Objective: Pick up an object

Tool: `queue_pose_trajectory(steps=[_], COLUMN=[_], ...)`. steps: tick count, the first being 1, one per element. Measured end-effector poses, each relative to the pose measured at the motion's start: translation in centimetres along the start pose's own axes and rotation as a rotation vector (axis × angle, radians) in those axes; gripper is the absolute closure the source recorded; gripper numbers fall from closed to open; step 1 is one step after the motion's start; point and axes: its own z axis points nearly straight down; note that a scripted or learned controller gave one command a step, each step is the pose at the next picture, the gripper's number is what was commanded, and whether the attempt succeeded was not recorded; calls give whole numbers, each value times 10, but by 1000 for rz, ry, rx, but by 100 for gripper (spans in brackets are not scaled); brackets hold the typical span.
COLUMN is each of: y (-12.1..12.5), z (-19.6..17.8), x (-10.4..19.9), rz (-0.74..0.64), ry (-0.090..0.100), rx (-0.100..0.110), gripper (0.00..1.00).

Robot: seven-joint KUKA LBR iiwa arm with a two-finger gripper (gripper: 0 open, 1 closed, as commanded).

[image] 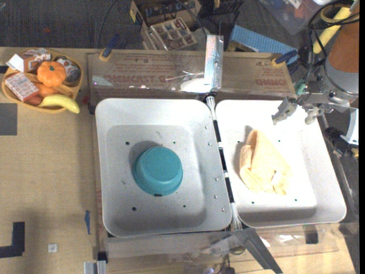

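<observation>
The pincer (pixel 296 111) hangs above the upper right corner of the right shallow white bin (pixel 325 201), fingers spread apart, gripping nothing. A crumpled pale yellow cloth (pixel 261 162) lies in that bin. A teal round bowl (pixel 158 170) sits upside down in the left white bin (pixel 111 124).

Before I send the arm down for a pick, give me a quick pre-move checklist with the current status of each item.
1. Target in the near bin: a pale yellow cloth lies crumpled in the right bin. Ok.
2. Hand over the right bin: it sits near the bin's back right part, off to the side of the cloth. Not ok for a straight descent.
3. Hand free of load: nothing seen between its fingers. Ok.
4. Finger opening: cannot tell.
5. Other option: a teal bowl lies upside down in the left bin, away from the walls. Ok.
6. Cloth clear of bin walls: ok.
</observation>
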Motion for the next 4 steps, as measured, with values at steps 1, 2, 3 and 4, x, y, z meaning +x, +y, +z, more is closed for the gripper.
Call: queue_pose_trajectory(steps=[1,2,3,4], y=[54,26,28,28], z=[121,164,154,154], x=[10,14,12,11], rz=[-122,-176,-171,-170], ry=[-1,-2,-1,-1], rx=[-1,-9,-14,-14], gripper=[0,0,100,0])
